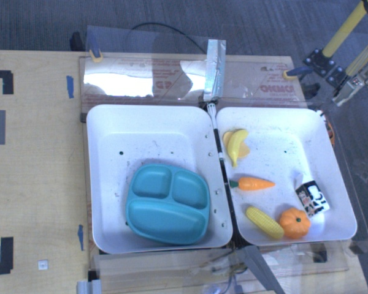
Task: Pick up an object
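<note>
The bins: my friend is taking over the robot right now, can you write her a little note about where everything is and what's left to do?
Claw: I can't report its state from the camera view.
Left bin: a teal divided plate, lying near the front.
Right bin: a banana by the divider, a carrot below it, a corn cob touching a small orange pumpkin near the front, and a black-and-white card just above the pumpkin.
Done: nothing picked up yet; everything lies in the bins.
Left: pick up one object.
</note>
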You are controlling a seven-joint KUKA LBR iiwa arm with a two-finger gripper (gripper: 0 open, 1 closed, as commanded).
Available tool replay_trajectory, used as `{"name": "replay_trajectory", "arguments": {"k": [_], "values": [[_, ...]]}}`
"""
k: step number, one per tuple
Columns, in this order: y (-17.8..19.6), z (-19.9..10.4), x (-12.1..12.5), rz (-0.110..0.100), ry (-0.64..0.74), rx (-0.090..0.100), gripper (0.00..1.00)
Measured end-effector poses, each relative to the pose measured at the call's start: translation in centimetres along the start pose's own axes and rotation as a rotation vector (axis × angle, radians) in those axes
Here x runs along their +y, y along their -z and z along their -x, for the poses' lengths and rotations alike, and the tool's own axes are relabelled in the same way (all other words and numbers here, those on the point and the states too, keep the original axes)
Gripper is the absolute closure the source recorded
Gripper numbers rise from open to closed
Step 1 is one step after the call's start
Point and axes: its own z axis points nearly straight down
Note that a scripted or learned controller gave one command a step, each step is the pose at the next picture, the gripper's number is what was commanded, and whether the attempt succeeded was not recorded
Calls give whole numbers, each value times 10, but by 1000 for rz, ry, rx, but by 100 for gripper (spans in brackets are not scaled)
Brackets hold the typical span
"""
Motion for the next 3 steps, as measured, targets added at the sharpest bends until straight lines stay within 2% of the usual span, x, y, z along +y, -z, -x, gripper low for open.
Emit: {"name": "replay_trajectory", "arguments": {"k": [1, 2, 3], "values": [[-84, -17, 66, -12, 30, 17, 100], [-50, 15, 50, -2, -62, 2, 100], [-111, -44, 81, -9, 57, 13, 100]]}}
